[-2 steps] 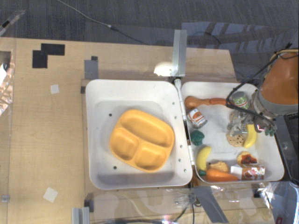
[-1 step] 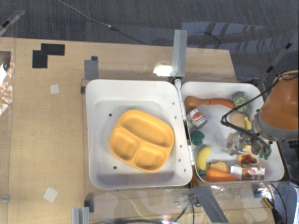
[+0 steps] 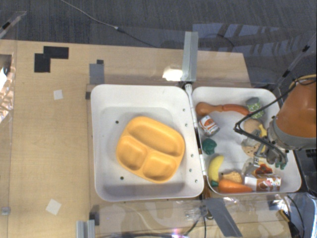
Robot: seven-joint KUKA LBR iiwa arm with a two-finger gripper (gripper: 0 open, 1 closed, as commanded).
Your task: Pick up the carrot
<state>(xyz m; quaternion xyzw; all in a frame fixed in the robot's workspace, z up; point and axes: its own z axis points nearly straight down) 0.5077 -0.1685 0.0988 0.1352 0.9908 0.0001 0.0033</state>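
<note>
Your carrot lies flat along the near edge of the right bin, orange, tip pointing right, just right of the banana. A small tan piece sits touching its upper side. You've got 2 white bins side by side; the left bin holds 1 yellow divided plate, tilted a bit.

Arm comes in from the right, orange band over the right bin's far-right side. Gripper hangs above the clutter at the bin's right part, up and right of the carrot, apart from it. Can't tell the claw's state; it's lost against the clutter below it. Nothing visibly gripped.

Other stuff in the right bin: long orange-brown piece along the far side, small can by the divider, green item below it, red-and-white packet just right of the carrot's tip.
</note>
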